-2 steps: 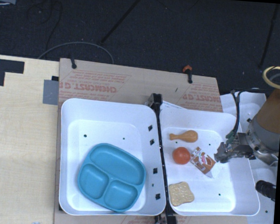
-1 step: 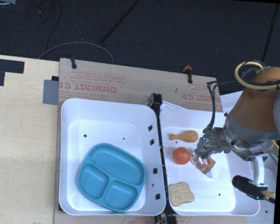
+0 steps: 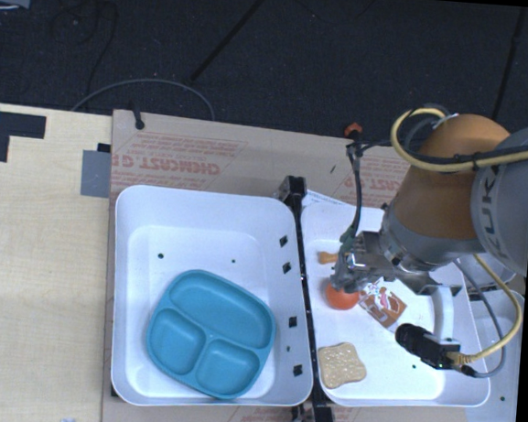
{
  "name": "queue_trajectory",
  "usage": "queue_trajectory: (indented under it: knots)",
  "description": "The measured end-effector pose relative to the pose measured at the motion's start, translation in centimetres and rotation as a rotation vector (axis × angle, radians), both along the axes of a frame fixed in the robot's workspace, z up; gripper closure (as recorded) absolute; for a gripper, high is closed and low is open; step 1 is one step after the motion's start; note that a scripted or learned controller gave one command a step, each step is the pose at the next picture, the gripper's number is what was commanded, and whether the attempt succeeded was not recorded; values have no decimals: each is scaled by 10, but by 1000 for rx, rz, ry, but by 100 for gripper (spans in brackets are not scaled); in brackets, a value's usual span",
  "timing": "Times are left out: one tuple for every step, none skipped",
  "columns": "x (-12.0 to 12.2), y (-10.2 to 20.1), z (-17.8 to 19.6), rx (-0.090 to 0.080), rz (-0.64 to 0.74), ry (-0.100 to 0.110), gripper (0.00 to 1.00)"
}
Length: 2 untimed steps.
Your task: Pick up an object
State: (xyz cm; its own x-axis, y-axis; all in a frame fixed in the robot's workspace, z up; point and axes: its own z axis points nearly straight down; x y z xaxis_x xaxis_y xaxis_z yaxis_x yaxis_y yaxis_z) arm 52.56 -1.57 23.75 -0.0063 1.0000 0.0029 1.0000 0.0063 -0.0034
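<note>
At center-right of frame, the grey-and-orange arm [image 3: 454, 195] lowers its jaws [image 3: 345, 279] onto a small orange-red object [image 3: 340, 297] in the right bin [image 3: 468, 393]; jaw gap can't be told from this angle. Just right of it lies a red-and-white packet [image 3: 384, 305], w/ a toast-shaped piece [image 3: 340, 365] lower down. Left bin [image 3: 140, 208] holds a blue divided tray [image 3: 210, 332], lower-center.

Pale wooden worktop [image 3: 30, 259], bearing a sheet of printed cardboard [image 3: 214, 151] (red lettering, upside down). On the cardboard, side by side and touching: left white bin [image 3: 137, 240] and right white bin [image 3: 415, 379]. Farther left, black and grey patches [image 3: 18, 131] stuck flat.
</note>
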Motion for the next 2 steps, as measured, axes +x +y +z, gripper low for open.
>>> queue_trajectory:
  knots:
    - [9,50,-14,-1,-2,2,100]
    - [20,103,-4,-1,-1,-1,100]
